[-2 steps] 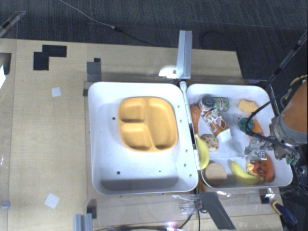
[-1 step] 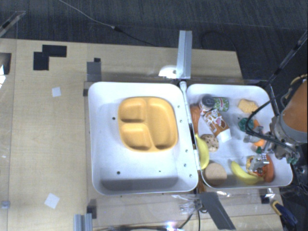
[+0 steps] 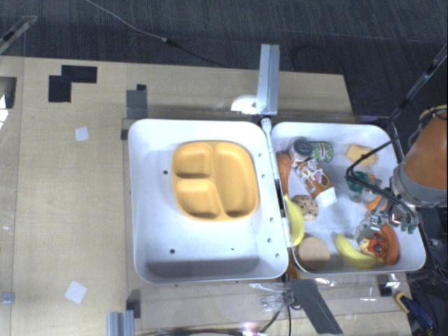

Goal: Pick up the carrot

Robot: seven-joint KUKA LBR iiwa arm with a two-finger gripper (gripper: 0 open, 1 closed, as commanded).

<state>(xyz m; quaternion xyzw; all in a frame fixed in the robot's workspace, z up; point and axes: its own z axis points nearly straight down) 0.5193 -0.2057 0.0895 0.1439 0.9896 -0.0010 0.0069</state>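
A pale wooden worktop [image 3: 70, 208] is seen carrying two shallow white bins side by side. In the left bin [image 3: 150, 250] a yellow three-compartment plate [image 3: 212, 179] is laid near the centre. The right bin [image 3: 413, 257] is crowded with toy food. Along its left wall an orange-brown sausage-like piece [image 3: 283, 168] is laid, with a banana [image 3: 295, 221] nearer the viewer and a bread roll [image 3: 314, 251] at the near left corner. A green-labelled can [image 3: 313, 150] is lying on its side at the far edge; its writing cannot be read. Just below it a white packet with red and brown print [image 3: 311, 177] is found, its lettering too small to make out, and a chocolate-chip cookie [image 3: 305, 205] is touching the packet's near end. A cheese-like yellow wedge [image 3: 360, 153] is placed at the far right. A second banana [image 3: 353, 250] is laid along the near edge, beside a red item [image 3: 385, 246]. The carrot [image 3: 375, 203] is partly visible as a small orange piece right of centre, just beside the claw [image 3: 369, 228], which is lowered over the near right part of the bin. Whether the claw is open or closed cannot be told, nor whether anything is touched by it.
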